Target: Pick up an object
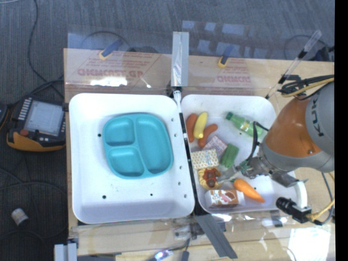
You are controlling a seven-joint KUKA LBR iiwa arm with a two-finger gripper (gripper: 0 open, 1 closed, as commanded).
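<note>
Broadly, the bench carries two white bins: the left bin holds a teal divided tray at its centre, and the right bin holds all the small items. Over that right bin, entering from three o'clock, the grey arm with its orange band bends down toward the bin's lower middle, so the wrist sits at about four o'clock of the bin and the gripper points toward nine o'clock, low among the objects. Judging by this, the step in hand is the reach or descent onto a candidate, not a lift: nothing is visibly raised. The closest candidates are the orange carrot, just at five o'clock of the gripper, and the green block at eleven o'clock of it. Whether the gripper is released or clenched, I cannot tell, since the wrist hides that part. Next it would likely need to settle on one item, close, and rise straight up clear of the neighbours. Further off lie the green bottle at twelve o'clock in the bin, the yellow banana and red sausages at ten o'clock, the checked cracker near centre, and a labelled packet at seven o'clock.
</note>
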